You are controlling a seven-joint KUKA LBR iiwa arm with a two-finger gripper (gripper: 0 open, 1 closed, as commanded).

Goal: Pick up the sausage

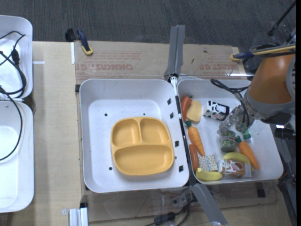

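Hovering low over the right bin (277, 166), the pincer (237, 119) grips nothing I can make out; the sausage (194, 158) lies unlifted along its left wall.

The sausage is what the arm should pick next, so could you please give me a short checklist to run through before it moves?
1. Sausage located: ok. The sausage lies along the right bin's left wall.
2. Access from above: ok, nothing lies on it.
3. Crowding: not ok. A carrot and a cracker packet sit against it.
4. End effector over target: not ok, it hangs farther right.
5. Finger opening: cannot tell.
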